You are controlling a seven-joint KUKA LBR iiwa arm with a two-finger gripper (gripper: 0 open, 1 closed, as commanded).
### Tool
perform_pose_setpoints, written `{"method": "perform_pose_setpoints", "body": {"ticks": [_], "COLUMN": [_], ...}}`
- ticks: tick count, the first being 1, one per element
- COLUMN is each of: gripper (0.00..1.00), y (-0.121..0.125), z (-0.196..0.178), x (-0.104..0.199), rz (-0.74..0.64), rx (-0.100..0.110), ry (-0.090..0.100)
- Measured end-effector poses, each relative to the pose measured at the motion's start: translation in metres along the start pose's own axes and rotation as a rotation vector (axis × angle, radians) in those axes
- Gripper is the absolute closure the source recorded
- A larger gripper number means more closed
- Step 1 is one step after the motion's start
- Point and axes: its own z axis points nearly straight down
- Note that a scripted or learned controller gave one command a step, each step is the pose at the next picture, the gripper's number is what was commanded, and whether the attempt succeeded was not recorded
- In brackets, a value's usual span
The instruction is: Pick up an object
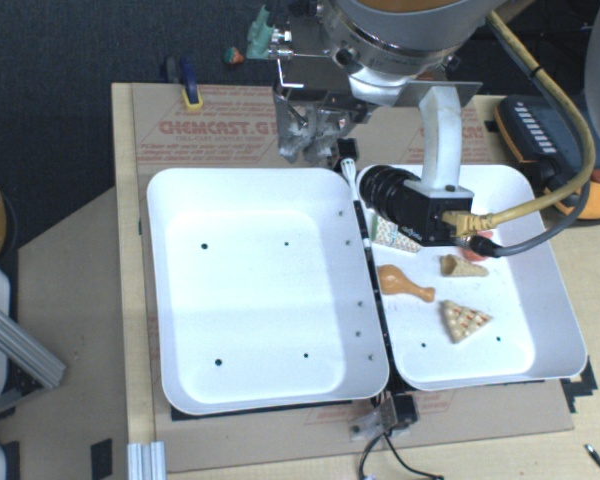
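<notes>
Two white bins sit side by side on a brown board [230, 118] with red lettering, and they touch along the middle of the frame. The left bin [170, 298] has four small dark dots on its floor, two toward the top and two toward the bottom.

All the loose objects are in the right bin [540, 298], gathered in its upper and middle part. I count four clearly:
- One patterned pale piece [388, 234] lies near the bin's left wall, partly under a black cylinder.
- One orange-brown wooden piece [404, 283], shaped like a small club, lies just below it.
- One small tan lump [462, 265] lies to the right of the club.
- One tan wedge [465, 321], like a slice of something, lies lowest of the group, apart from the others.

There is also a spot of red [483, 240] beside the lump, but it is mostly hidden and I cannot say what it is.

The arm [420, 8] fills the top centre of the frame. One black cylinder [410, 208] hangs from it on a white post over the upper left part of the right bin, and one yellow cable [540, 203] curves away from it to the right.

The gripper [315, 140] is a cluster of bright metal over the board at upper centre, just above the upper right corner of the left bin and well apart from the objects. Whether the claw is spread or pressed together I cannot tell from here, and I see nothing in it.

One blue and yellow clamp [190, 83] stands at the board's upper left edge.
</notes>
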Motion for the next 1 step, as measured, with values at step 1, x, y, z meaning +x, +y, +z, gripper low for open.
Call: {"method": "perform_pose_setpoints", "body": {"ticks": [1], "gripper": [1.0], "y": [0.0437], "z": [0.1056], "x": [-0.0025], "rz": [0.007], "rx": [0.031], "ry": [-0.016]}}
